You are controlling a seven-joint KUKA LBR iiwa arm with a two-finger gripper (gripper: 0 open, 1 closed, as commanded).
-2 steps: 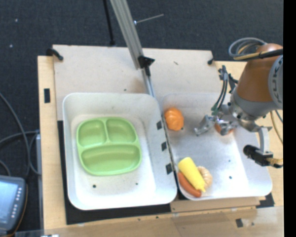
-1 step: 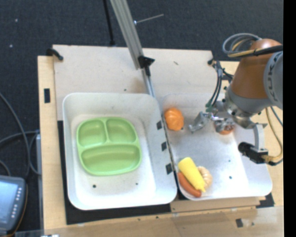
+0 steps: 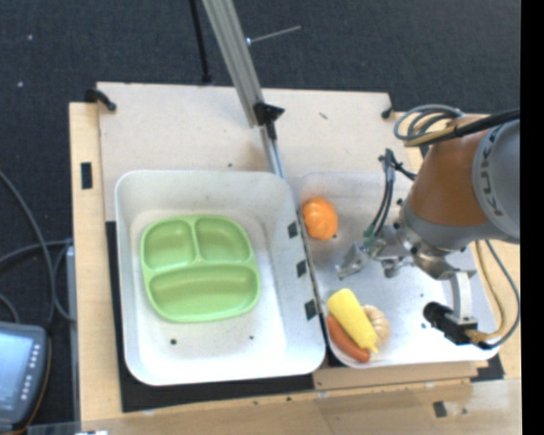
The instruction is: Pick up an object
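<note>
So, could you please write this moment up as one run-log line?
arm: over right bin | grasp: none seen | orange, corn, carrot: right bin | green tray: left bin

one fixed camera | above bench | looks down aslant | both bins in frame

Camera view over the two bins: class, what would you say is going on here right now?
A grey and orange robot arm reaches in from the right over the right bin, apparently trying to pick something up. Its gripper hangs above the bin floor with nothing visibly held. An orange fruit lies near the divider, and a yellow corn cob and an orange carrot-like piece lie at the bin's front corner. The left bin holds a green divided tray, untouched.
</note>
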